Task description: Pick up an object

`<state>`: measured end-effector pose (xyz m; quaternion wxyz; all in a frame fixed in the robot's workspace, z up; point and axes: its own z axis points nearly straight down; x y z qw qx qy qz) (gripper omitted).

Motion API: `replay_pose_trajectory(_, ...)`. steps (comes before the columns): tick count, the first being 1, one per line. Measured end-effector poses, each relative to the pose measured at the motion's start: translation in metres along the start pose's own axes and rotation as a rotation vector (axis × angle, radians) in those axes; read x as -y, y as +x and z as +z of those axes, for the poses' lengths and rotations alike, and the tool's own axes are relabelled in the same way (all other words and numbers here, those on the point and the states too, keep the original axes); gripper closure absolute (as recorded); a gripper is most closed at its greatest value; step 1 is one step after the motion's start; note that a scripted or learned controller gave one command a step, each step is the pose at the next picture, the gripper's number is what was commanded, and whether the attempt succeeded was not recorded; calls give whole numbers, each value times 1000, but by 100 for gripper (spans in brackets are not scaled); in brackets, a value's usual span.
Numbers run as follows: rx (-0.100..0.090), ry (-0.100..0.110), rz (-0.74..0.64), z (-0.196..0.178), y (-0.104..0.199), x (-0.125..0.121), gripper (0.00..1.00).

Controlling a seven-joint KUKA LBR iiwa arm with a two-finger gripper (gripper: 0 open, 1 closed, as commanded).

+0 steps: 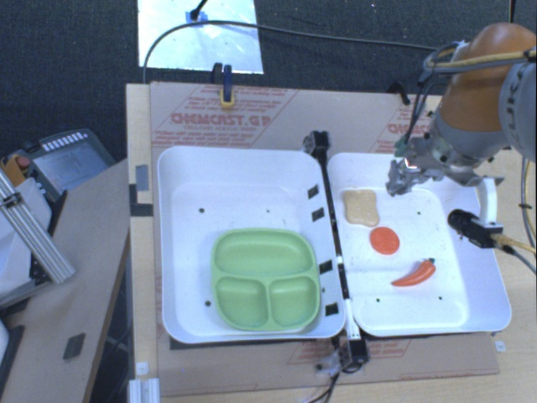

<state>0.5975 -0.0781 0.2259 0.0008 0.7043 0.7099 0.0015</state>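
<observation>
Gripper [401, 177] hovers at upper right of the frame over the right bin [478, 309]; finger state — cannot tell (too small). Nearest target, tan slice [362, 207], lies just lower-left; descend centred, straddle its short width.

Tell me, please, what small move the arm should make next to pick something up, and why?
Probably shift the pincer a little toward the left bin and lower it onto the beige bread-like slice. The pincer hovers over the right bin's far edge with nothing seen in it, and that slice lies nearest; the orange disc and red chili pepper sit farther off.
</observation>
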Motion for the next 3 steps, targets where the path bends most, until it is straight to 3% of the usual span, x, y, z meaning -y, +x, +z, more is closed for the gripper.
replay_pose_trajectory(3, -1, 1, -2, 10, 139, -26, 100)
